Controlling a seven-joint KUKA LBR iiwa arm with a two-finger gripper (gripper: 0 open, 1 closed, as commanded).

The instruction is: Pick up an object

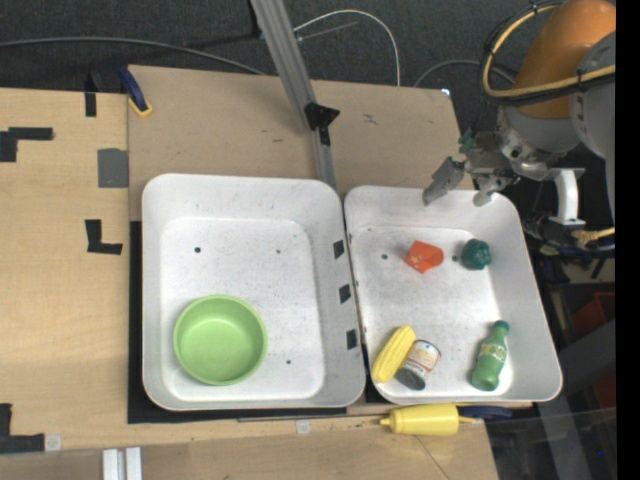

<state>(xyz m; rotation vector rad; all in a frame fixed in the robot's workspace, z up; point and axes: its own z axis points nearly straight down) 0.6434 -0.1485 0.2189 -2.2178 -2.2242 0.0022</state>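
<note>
Yellow mustard bottle (pixel 425 420) is lying on the desk (pixel 230 118) at its near edge, just outside the right bin (pixel 520 268). Inside the right bin's near end: corn cob (pixel 393 354) is leaning against a small can (pixel 419 361), the two touching; green bottle (pixel 490 356) is lying toward the near right corner, apart from both. Left bin (pixel 240 203) is carrying a green bowl (pixel 220 340) in its near left corner.

Mid right bin: orange-red block (pixel 424 257) and dark green round piece (pixel 475 254) are sitting side by side with a gap between them.

Pincer (pixel 459 188) is hanging over the far rim of the right bin, fingers spread wide apart, gripping nothing and touching none of the objects. Left finger (pixel 441 181) is pointing down toward the bin's far wall. Closest objects to it are the orange-red block and the green round piece, both nearer the camera and clear of the fingertips.

Grey pole (pixel 290 53) is running up from between the bins past the far desk edge.
</note>
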